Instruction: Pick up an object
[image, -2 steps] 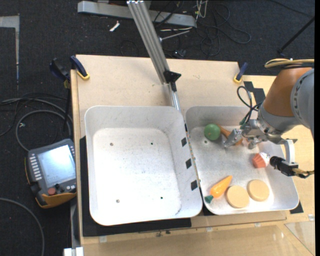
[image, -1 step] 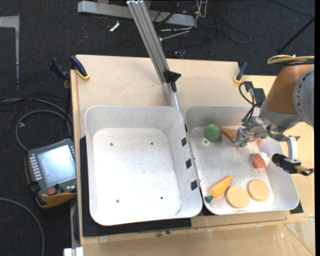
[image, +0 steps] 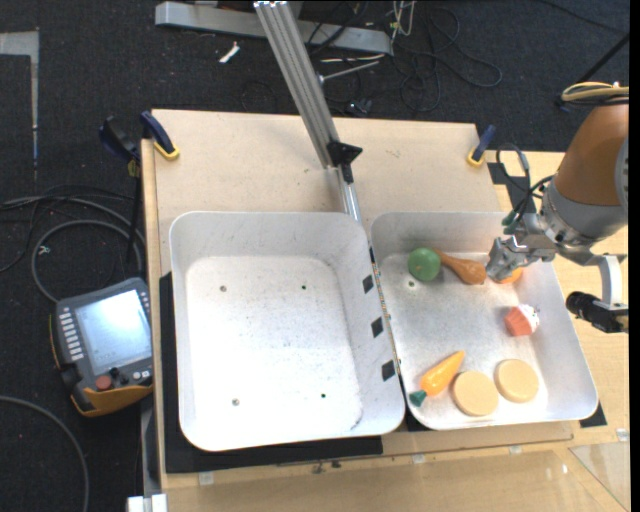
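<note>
A handheld control pendant (image: 108, 345) lies left of the bench — cables (image: 45, 235) beside it.

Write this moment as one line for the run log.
arm: over right bin | gripper: beside orange cone | grasp: unclear | other items: green ball

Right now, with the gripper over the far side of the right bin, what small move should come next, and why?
Probably a short, straight descent. The gripper hangs at the right bin's far side, at the wide end of the brown cone-shaped object, with an orange piece just under it. Nothing is visibly held, so lowering onto the nearest object seems best.
</note>
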